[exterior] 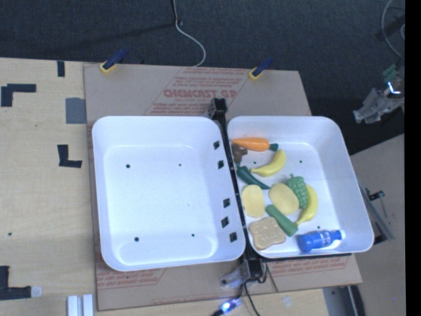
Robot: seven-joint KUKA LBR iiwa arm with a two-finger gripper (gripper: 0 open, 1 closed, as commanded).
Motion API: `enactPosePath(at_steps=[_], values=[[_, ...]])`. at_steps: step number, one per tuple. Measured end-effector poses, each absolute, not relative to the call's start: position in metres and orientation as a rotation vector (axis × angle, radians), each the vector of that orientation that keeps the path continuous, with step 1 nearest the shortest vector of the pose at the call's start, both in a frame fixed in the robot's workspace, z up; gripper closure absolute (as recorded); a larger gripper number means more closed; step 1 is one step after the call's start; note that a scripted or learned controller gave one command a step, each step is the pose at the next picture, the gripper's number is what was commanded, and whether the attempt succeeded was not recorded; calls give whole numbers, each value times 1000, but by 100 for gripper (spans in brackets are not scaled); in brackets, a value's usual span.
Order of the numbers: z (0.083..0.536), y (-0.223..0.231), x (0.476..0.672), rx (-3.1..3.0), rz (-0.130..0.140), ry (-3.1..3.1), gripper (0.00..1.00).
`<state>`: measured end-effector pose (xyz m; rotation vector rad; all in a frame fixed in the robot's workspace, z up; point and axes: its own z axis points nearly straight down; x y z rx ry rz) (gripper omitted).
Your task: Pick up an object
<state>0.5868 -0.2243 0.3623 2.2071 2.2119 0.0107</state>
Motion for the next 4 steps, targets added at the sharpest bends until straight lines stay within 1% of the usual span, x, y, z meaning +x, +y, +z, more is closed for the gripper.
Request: enactPosePath(at_steps=[1, 2, 3, 4], values=[[545, -216, 581, 2206, 12, 2211, 100], [536, -197, 542, 2219, 1, 2224, 100], [522, -176, 506, 2220, -1, 2224, 100], [520, -162, 483, 2220, -1, 2223, 100]])
